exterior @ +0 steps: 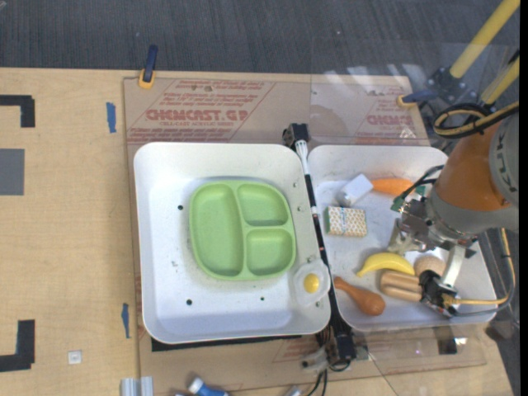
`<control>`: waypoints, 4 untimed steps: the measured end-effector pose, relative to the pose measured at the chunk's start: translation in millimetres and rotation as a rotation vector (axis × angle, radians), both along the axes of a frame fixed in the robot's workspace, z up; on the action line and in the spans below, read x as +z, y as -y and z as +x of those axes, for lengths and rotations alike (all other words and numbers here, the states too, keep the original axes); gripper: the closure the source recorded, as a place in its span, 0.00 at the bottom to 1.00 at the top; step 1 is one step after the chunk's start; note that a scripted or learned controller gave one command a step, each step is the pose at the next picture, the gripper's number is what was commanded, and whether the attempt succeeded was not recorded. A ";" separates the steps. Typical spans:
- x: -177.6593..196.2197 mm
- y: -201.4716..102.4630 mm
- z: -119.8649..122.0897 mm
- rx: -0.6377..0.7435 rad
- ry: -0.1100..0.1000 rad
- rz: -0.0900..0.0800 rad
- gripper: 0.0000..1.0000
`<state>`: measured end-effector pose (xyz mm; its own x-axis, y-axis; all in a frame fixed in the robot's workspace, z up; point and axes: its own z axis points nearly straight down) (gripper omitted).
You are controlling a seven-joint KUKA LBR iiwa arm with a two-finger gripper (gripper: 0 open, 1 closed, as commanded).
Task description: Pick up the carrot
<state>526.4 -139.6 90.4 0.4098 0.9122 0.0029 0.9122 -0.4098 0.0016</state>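
1. The bench (66, 221) carried 2 shallow white bins side by side: the left bin (157, 246) and the right bin (478, 299).
2. In the left bin sat a green divided plate (242, 229) with 3 compartments, and a small white dish with a yellow piece (311, 283) lay near that bin's front right corner.
3. The carrot (392, 186) lay in the right bin near its back wall, just right of a small white block (356, 190) and apart from the gripper.
4. A patterned sponge-like block (346, 220) lay in front of the white block.
5. A banana (385, 263) lay near the middle of the right bin, with a tan bread-roll-like item (400, 285) just in front of it.
6. An orange-brown pear-shaped item (360, 295) lay at the front left of the right bin.
7. The arm, grey with its orange band (466, 176), reached in from the right over the right bin.
8. The gripper (410, 236) hung just above the banana's right end; whether its fingers were apart or together could not be told, and nothing showed between them.
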 end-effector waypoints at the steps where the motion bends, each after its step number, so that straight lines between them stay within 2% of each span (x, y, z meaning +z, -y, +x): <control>1: -1.1 -1.6 2.5 0.003 0.006 0.000 0.00; 2: -2.1 49.5 53.0 -0.186 0.004 0.000 0.00; 3: -3.0 39.2 106.9 -0.432 -0.054 -0.001 0.00; 4: 8.7 38.6 111.8 -0.427 -0.028 -0.006 1.00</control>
